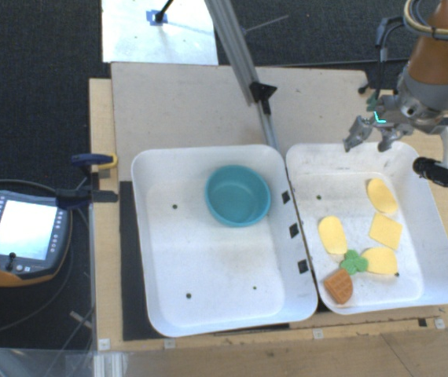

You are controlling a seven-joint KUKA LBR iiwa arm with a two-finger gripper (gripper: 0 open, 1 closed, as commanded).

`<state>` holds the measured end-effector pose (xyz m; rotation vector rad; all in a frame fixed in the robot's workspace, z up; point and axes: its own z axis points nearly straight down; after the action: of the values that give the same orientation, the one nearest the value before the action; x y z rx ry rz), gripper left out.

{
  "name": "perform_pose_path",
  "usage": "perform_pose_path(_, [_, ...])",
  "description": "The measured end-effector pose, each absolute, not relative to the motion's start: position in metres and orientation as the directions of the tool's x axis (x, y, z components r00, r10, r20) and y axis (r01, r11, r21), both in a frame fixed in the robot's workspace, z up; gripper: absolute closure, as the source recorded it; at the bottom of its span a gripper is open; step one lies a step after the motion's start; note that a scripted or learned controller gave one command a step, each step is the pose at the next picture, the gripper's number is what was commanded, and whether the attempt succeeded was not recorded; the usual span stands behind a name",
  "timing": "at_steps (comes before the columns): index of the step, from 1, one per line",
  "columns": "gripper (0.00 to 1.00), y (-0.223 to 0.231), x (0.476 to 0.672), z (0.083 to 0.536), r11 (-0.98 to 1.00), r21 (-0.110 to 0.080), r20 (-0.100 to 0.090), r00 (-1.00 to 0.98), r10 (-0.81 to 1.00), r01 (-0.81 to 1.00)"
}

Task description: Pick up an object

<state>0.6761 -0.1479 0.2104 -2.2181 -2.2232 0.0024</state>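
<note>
While the yellow pieces (383, 230), a green piece (354, 262) and an orange waffle (338, 287) lie low in the right bin (436, 234), well below the gripper (372, 138), it hangs over that bin's far rim, fingers apart, holding nothing. To its left, a blue bowl (237, 195) sits in the left bin (161, 273).

I count 2 white bins (155, 210), side by side. The left one has 1 teal bowl (237, 195). The right one has 4 yellow pieces (381, 195), 1 green piece (355, 262) and 1 orange-brown piece (338, 287).
</note>
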Motion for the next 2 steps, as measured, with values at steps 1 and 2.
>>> perform_pose_path(1, [0.0,-0.148,0.676,0.21,0.002,-0.002,0.0,-0.002,1.0,1.0])
perform_pose_path(2, [0.0,-0.143,0.675,0.146,0.003,-0.007,0.001,-0.003,1.0,1.0])
